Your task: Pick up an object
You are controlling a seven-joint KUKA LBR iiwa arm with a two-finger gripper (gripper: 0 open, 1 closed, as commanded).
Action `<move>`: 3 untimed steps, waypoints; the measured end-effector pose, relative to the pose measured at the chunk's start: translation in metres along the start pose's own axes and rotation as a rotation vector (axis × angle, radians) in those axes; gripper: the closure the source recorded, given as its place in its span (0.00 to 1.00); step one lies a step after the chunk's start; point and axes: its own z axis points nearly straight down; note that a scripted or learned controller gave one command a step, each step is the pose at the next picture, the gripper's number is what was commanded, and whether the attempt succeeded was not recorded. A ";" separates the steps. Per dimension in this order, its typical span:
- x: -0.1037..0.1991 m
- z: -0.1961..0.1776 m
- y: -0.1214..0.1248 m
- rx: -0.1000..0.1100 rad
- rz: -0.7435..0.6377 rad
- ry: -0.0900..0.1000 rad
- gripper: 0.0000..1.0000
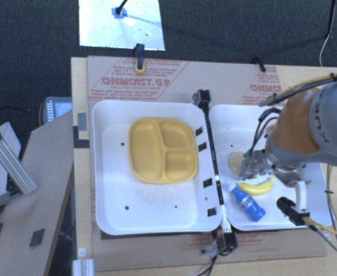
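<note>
Lowest in frame, right bin [232, 115], small blue plastic bottle [248, 204] and yellow banana [255, 187] lie under my gripper [252, 167], poised to grab; its grip I cannot tell.

- banana [256, 186]: yellow, curved, lying flat in right bin, near front
- blue bottle [248, 205]: on its side, angled, just in front of banana
- tan round item [236, 163]: behind banana, partly hidden
</note>
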 end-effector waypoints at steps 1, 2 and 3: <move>-0.004 -0.044 0.004 -0.004 -0.003 -0.001 1.00; -0.009 -0.101 0.015 -0.005 -0.004 -0.001 1.00; -0.012 -0.144 0.018 -0.004 -0.004 -0.001 1.00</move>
